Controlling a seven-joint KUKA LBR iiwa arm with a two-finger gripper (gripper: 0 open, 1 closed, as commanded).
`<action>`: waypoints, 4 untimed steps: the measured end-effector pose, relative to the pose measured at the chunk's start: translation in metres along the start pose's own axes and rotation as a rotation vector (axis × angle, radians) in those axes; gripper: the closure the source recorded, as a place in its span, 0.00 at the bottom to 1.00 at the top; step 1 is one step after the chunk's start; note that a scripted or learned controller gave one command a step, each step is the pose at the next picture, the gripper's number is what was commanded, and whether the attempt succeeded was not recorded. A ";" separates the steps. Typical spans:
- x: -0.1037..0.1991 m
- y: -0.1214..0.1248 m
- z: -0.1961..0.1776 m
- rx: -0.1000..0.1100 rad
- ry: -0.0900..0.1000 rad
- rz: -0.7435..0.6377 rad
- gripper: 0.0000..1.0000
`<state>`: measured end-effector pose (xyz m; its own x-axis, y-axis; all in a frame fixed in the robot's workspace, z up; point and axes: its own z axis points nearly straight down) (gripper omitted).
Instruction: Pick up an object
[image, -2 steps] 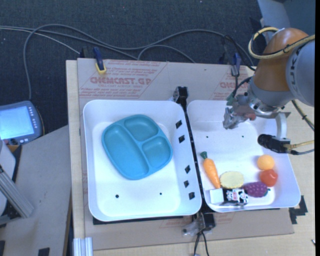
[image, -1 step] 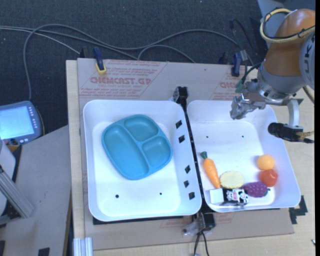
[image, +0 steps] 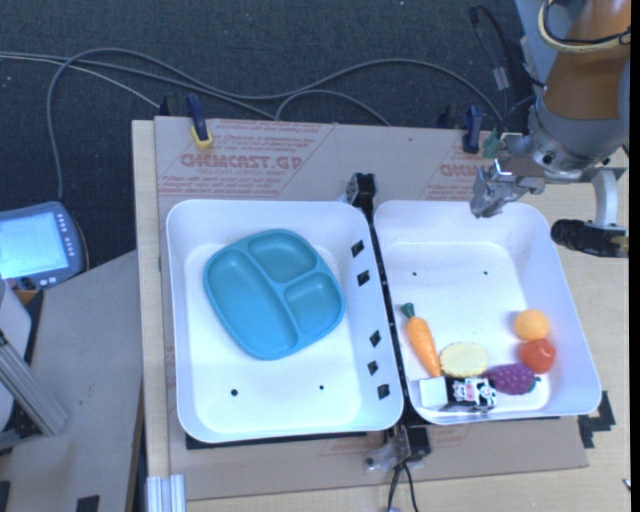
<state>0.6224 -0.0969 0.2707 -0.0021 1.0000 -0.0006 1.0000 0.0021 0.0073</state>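
In the right bin (image: 455, 270), along its near side, lie a toy carrot (image: 422, 342), a yellow round piece (image: 463, 357), a purple grape bunch (image: 512, 378), a red tomato (image: 538, 354), an orange ball (image: 532, 324) and a small black-and-white toy (image: 470, 393). My gripper (image: 489, 201) hangs above the far rim of that bin, well away from all the toys, with nothing visible between its fingers.
The left bin (image: 200, 390) holds a blue divided plate (image: 274, 292). Black clips line the seam between the bins. Blue clamps (image: 199, 124) sit on the board's far edge, cables run behind, and a tablet (image: 34, 244) stands at the far left.
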 end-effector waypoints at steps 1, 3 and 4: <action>0.000 0.001 -0.027 0.002 0.000 0.000 1.00; 0.108 -0.010 -0.003 0.010 0.003 -0.003 1.00; 0.157 -0.016 0.021 0.012 0.002 -0.003 1.00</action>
